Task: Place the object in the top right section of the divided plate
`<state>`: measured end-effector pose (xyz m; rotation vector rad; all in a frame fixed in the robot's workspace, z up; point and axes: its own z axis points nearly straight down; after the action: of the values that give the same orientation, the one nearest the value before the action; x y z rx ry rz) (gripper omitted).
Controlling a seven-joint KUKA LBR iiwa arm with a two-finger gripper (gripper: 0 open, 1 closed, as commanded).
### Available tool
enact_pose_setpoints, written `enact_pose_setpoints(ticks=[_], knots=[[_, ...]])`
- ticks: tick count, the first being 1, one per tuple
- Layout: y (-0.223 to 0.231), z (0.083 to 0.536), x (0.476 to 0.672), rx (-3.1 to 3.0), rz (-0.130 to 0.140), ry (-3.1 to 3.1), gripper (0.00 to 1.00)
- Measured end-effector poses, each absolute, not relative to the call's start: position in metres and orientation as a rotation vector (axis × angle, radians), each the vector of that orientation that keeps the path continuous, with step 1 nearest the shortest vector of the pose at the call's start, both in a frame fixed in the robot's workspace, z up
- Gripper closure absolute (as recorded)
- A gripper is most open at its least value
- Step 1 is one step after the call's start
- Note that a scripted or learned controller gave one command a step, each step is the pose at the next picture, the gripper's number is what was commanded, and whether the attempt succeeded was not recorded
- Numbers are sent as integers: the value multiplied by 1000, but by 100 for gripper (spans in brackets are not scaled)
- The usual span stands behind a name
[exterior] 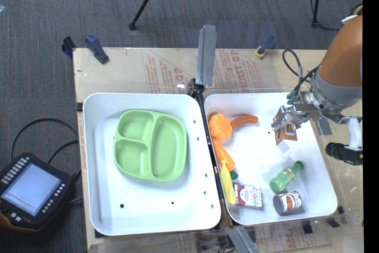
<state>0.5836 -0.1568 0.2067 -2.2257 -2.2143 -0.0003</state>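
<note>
Dark grey carpet surrounds a cardboard-topped bench (160,68) on which two shallow white bins sit side by side. At nine o'clock, the left bin (100,198) bears a green divided plate (151,145), whose one long section lies toward three o'clock and whose two small sections lie toward nine o'clock. At three o'clock, the right bin (323,186) bears an orange pepper (218,125), a carrot (223,154), a yellow corn cob (227,183), a small red-and-white carton (249,195), a green bottle (285,176) and a can (288,202). The gripper (288,126) is seen at the right bin's two o'clock corner, pinched on a small brown-and-white packet (286,130), judged to be the task's object. For the step to go well, the packet should be lifted clear of both rims and the central divider post (206,59) before being carried toward nine o'clock. Open room is judged ample above the left bin; the plate's section walls leave a narrow target, so a low, centred release is advised.
</note>
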Motion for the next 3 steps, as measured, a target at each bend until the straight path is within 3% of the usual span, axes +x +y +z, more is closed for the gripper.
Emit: enact_pose_setpoints(ticks=[1, 3], knots=[[-120, 93, 625, -2305, 2, -2132, 100], [-81, 89, 548, -2489, -2, -1915, 100]])
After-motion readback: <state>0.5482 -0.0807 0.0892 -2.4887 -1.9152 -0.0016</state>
